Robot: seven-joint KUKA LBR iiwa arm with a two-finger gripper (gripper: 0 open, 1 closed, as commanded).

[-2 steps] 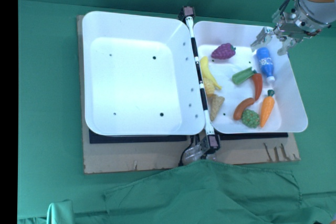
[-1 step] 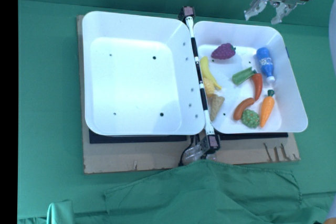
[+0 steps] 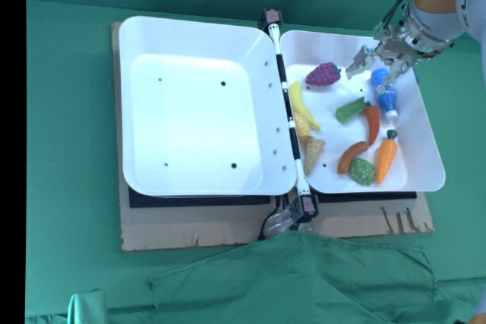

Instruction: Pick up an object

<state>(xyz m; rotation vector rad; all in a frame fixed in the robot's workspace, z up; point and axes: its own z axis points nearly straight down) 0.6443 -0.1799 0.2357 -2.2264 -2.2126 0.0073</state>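
- The objects to pick from are toy foods, all lying in the right bin (image 3: 425, 163); none is between the gripper's fingers.
- The left bin (image 3: 197, 110), at 9 o'clock from the gripper, is white with a few small dark holes in its floor.
- A yellow banana (image 3: 301, 106) lies along the right bin's left wall, with a corn cob (image 3: 304, 127) touching its lower end and a waffle cone (image 3: 313, 154) just below at 6 o'clock.
- A purple bunch of grapes (image 3: 323, 74) sits near the bin's top, at 9 o'clock from the gripper.
- A green pepper (image 3: 351, 110) lies tilted near the middle, touching a red chilli (image 3: 371, 124) at its 3 o'clock.
- A red sausage (image 3: 351, 157) lies lower down, with a green lumpy fruit (image 3: 363, 171) touching it at 5 o'clock.
- An orange carrot (image 3: 386, 157) lies just beside that fruit, green top pointing to 12 o'clock.
- A blue bottle (image 3: 383, 91) lies near the bin's right wall, directly under the gripper.
- The gripper (image 3: 378, 69) hangs over the bin's top right part with its fingers spread apart, one finger (image 3: 358, 66) pointing toward the grapes, the other beside the bottle's top; whether it touches the bottle cannot be told.
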